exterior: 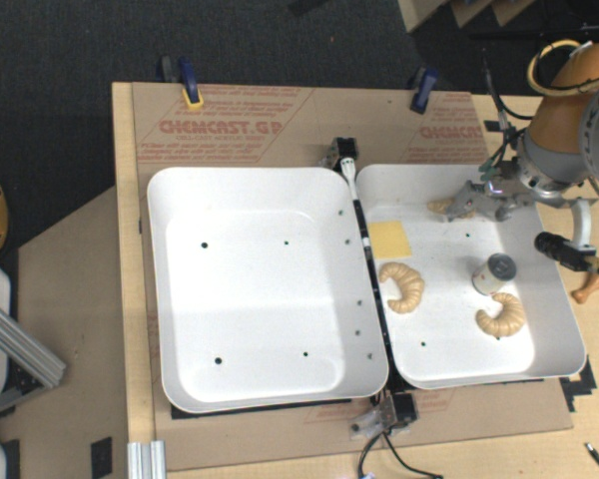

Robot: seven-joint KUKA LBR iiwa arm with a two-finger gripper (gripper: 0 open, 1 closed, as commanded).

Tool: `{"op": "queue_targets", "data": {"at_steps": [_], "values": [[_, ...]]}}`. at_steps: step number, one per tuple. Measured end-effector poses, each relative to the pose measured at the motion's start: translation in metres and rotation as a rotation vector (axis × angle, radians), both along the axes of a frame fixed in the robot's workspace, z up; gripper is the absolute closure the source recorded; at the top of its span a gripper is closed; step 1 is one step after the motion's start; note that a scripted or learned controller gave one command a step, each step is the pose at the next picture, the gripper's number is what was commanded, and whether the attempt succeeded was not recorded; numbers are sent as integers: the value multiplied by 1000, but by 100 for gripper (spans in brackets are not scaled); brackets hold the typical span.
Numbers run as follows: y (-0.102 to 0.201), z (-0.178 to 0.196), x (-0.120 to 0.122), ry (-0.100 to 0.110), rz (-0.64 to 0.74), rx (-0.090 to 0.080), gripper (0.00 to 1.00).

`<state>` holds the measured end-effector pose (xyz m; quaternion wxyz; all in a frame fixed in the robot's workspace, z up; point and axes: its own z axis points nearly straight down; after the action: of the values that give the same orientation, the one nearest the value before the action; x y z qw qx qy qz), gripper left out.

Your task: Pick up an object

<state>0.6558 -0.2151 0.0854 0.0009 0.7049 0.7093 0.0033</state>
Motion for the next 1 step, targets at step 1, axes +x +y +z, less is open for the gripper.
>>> {"op": "queue_targets", "data": {"at_steps": [1], "values": [[70,0,12,6,1,-1,0]]}}
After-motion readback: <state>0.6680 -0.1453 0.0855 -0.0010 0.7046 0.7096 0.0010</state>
